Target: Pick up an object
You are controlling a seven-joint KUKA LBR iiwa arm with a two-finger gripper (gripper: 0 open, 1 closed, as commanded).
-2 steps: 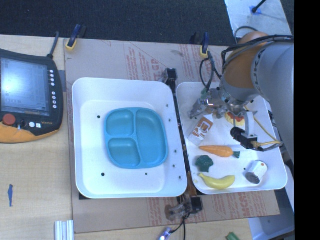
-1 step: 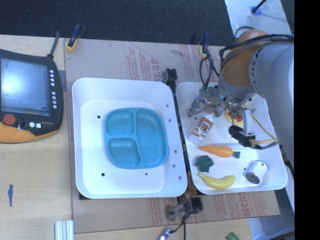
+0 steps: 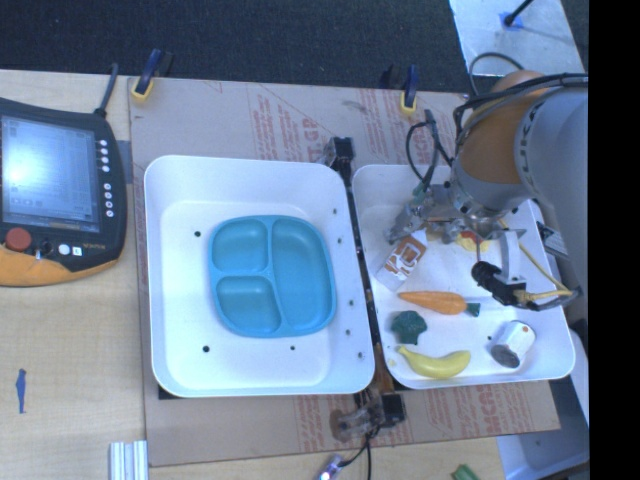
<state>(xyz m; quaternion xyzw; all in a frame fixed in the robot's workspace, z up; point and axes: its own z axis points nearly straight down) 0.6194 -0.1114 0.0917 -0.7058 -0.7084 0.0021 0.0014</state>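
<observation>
My gripper point(image 3: 437, 226) hangs low over the far part of the right bin point(image 3: 560, 363), under the grey arm with the orange band. Just to its left, at the lower side, lies a small brown and white packet point(image 3: 405, 258), close to the gripper. An orange carrot point(image 3: 432, 302) lies in front of the gripper, in the middle of the bin. Nearer the front edge are a green broccoli piece point(image 3: 407, 324), a yellow banana point(image 3: 434, 363) and a small white and grey can point(image 3: 512, 344) on its side.
The left bin point(image 3: 180, 368) holds a blue divided plate point(image 3: 271, 274). A control pendant with a screen point(image 3: 55, 193) lies on the bench at the far left. Clamps point(image 3: 409, 88) sit along the back edge of the board.
</observation>
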